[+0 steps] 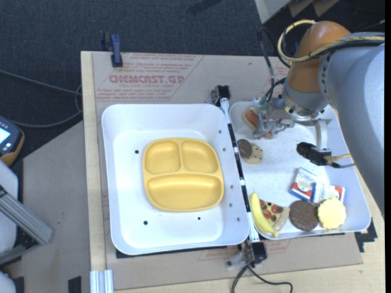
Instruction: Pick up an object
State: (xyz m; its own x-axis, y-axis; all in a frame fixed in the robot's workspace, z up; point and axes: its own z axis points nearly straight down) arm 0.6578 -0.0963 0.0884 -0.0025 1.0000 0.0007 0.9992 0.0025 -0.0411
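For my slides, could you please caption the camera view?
Gripper lowered into the right bin near its far corner, beside small toy foods; yellow divided plate in the left bin.

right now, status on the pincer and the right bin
Pincer low at right bin's far end, beside orange item. Nothing seen held. Banana, brown cookie, yellow disc near front edge.

A robotics lab: clamped board (pixel 146 78), loose cables (pixel 36 99), carpet (pixel 49 17).

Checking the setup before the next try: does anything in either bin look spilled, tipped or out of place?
Nothing stands out. The yellow divided tray lies flat in the left bin; the small items sit loosely scattered inside the right bin, none over its rim. The gripper hangs at that bin's far end.
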